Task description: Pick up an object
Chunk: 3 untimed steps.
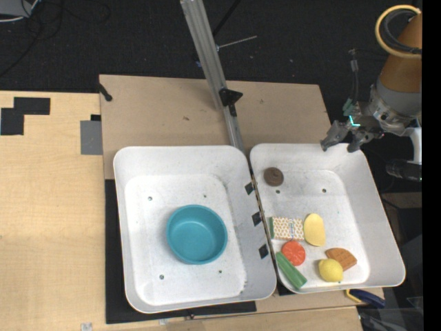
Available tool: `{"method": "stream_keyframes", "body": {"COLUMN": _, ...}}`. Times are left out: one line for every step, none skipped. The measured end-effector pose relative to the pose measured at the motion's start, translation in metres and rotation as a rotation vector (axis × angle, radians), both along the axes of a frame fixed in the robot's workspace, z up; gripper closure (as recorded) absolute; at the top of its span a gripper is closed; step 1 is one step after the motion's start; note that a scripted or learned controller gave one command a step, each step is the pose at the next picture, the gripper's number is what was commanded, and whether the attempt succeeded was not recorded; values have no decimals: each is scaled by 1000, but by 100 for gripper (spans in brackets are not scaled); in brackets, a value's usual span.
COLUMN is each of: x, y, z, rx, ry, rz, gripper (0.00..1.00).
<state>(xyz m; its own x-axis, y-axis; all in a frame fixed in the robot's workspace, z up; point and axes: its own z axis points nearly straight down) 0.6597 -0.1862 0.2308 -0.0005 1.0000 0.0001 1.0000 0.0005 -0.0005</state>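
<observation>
The fingers [342, 138] are spread and hold nothing; the brown disc [274, 176], nearest, is not yet picked.

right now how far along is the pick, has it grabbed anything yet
Nothing looks done yet. The end effector sits above the far right corner of the right bin, with nothing visible between its fingers. The brown round piece, checkered block, yellow piece, red ball, green piece, lemon and orange-brown piece all lie in that bin. The teal bowl sits in the left bin. Reaching, grasping and lifting all remain.
</observation>
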Motion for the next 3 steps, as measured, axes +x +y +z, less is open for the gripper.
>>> {"method": "stream_keyframes", "body": {"x": 0, "y": 0, "z": 0, "rx": 0, "ry": 0, "rz": 0, "gripper": 0}}
{"method": "stream_keyframes", "body": {"x": -10, "y": 4, "z": -50, "rx": 1, "ry": 4, "rz": 0, "gripper": 0}}
{"method": "stream_keyframes", "body": {"x": -5, "y": 5, "z": -94, "rx": 1, "ry": 4, "rz": 0, "gripper": 0}}
